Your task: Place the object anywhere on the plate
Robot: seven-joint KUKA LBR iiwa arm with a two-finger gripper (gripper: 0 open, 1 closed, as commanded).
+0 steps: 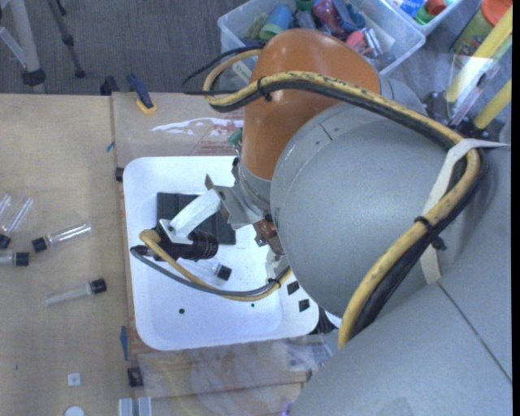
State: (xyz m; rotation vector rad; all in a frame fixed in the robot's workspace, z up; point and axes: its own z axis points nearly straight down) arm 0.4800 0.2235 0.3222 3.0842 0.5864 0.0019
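Note:
The grey arm with its orange band (305, 89) reaches in from the right and covers most of the bench. Its gripper (262, 234) hangs low over the middle of the left white bin (154, 321), largely hidden under the wrist. A flat black rectangular thing (175, 203) lies in the bin's upper left part, just left of the gripper. A small black piece (223, 273) lies on the bin floor below it. The arm hides the right bin and whatever lies beyond the gripper.
Several clear vials with black caps (61, 237) lie on the wooden bench left of the bin. A clear box of colourful items (325, 20) stands at the back. A blue clamp (144, 99) sits at the bin board's far corner.

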